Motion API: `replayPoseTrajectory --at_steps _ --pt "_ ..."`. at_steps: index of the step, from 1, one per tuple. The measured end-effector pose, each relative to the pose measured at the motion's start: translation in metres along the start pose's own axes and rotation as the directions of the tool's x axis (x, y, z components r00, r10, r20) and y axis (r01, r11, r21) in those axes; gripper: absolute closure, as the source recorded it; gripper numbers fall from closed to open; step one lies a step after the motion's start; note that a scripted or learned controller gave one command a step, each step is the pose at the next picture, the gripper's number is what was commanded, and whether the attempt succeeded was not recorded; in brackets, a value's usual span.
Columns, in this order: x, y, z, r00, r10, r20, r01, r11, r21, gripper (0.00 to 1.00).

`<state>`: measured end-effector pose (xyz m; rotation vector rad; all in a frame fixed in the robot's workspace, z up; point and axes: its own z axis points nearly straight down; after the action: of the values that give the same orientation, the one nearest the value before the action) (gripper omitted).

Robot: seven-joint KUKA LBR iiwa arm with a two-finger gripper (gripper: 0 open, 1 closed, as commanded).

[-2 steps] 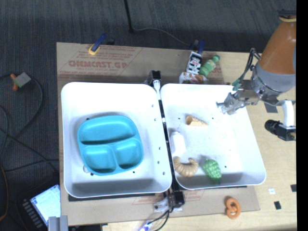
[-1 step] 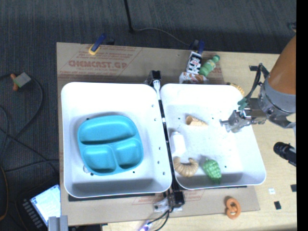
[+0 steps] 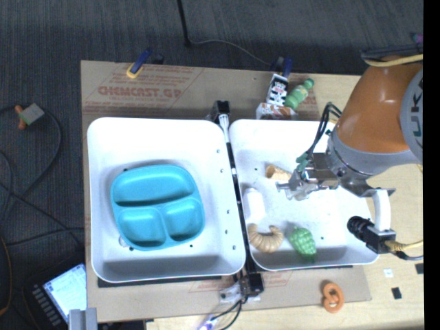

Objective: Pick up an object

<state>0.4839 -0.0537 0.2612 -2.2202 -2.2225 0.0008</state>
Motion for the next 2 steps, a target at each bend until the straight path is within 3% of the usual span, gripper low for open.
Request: replayPoseTrajectory --at_steps 1,2 --pt "0.059 0.000 0.018 1.000 -0.001 0.000 0.001 1.000 0.001 1.00" --pt "0.097 0.000 0.012 1.000 -0.001 0.000 0.001 1.000 0.001 1.00"
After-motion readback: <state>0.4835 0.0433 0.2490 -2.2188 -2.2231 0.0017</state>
